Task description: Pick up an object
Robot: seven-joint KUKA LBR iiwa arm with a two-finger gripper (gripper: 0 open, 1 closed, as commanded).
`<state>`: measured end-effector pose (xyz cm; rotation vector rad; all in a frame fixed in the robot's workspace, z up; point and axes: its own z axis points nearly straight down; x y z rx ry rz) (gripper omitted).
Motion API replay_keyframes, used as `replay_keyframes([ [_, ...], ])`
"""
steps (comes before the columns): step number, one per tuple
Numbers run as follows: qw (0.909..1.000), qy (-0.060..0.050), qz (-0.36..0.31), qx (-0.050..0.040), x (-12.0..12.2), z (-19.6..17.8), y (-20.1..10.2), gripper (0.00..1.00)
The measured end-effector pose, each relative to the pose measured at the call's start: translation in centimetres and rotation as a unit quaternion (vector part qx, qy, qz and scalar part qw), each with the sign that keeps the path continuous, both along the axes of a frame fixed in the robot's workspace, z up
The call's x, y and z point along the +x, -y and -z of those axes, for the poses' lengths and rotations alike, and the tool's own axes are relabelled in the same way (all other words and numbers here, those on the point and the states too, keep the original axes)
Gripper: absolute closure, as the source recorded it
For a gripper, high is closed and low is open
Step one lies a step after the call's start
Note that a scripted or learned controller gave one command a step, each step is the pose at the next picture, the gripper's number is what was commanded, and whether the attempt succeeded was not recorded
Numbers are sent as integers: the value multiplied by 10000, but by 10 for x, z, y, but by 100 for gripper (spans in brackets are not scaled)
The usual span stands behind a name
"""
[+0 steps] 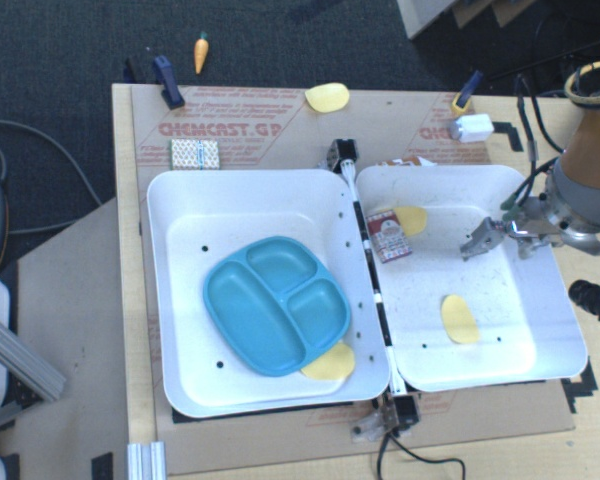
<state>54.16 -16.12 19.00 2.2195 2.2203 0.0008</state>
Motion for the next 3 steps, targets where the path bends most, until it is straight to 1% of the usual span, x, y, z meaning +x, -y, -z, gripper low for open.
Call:
replay_keyframes([
  [1, 10000, -4, -10, 6, 69, 45, -69, 0],
  [2, 10000, 28, -7, -1, 118, 92, -69, 0],
  [3, 10000, 56, -15, -13, 119, 80, -69, 100],
])
